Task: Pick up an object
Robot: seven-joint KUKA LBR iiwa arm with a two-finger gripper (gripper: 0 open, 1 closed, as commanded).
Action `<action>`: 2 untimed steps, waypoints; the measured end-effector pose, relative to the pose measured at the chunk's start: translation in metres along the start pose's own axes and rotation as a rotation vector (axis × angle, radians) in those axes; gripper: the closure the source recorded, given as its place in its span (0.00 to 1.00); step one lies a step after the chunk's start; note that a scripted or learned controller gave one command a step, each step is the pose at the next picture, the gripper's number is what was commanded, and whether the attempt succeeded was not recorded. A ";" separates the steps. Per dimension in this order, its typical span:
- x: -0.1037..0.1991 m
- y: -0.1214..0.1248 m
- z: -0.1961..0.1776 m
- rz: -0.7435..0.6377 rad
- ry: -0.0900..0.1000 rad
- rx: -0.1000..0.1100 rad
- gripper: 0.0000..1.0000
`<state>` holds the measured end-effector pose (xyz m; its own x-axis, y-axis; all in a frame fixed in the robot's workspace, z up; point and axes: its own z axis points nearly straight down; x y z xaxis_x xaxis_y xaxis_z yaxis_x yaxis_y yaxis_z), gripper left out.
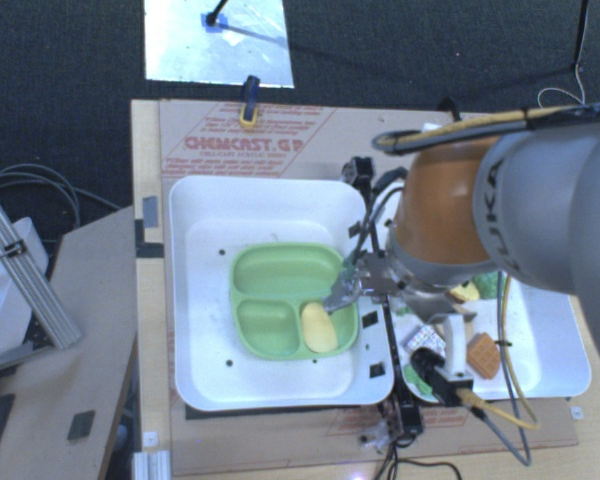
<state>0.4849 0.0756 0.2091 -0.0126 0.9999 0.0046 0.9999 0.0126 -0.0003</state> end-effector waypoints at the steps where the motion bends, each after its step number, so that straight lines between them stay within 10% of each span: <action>1: -0.058 0.002 -0.013 0.016 -0.005 -0.003 0.00; 2: -0.009 0.057 0.027 0.004 -0.004 -0.003 0.00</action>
